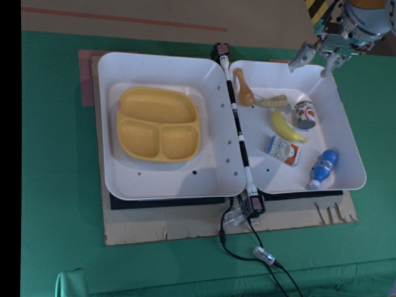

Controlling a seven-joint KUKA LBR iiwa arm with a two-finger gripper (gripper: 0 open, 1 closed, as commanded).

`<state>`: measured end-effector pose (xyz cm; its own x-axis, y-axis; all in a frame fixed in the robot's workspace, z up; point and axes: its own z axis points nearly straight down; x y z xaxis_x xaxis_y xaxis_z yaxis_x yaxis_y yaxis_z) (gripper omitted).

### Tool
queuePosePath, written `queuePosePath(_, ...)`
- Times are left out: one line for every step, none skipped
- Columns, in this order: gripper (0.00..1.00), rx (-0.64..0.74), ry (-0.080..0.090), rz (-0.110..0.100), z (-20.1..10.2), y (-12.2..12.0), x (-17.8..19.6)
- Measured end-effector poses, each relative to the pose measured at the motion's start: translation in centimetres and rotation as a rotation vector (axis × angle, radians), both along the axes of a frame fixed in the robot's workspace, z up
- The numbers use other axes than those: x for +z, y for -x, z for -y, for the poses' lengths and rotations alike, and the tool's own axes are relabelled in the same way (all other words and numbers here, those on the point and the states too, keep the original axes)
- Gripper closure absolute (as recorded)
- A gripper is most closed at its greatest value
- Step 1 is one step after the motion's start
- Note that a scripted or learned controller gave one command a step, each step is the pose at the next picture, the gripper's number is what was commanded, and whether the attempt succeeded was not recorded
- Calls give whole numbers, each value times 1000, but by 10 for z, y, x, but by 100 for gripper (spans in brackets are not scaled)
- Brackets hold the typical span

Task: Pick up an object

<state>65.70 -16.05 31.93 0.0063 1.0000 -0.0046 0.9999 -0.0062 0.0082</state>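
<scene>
My tool (314,61) hangs over the far edge of the right bin (346,142) with its two fingers spread apart and nothing between them. In that bin lie a yellow banana (286,127), a little juice box (284,150) just beside it, a blue and white bottle (323,168) near the front corner, a small can (304,114), an ice cream cone (273,102) and an orange spoon (243,88) by the middle wall. The left bin (210,159) on the green counter (55,166) holds a yellow tray (159,124) with three parts.
</scene>
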Motion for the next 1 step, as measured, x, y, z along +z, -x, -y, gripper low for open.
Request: queuePosePath(0, 1, 3, -1, 15, -39, -105)
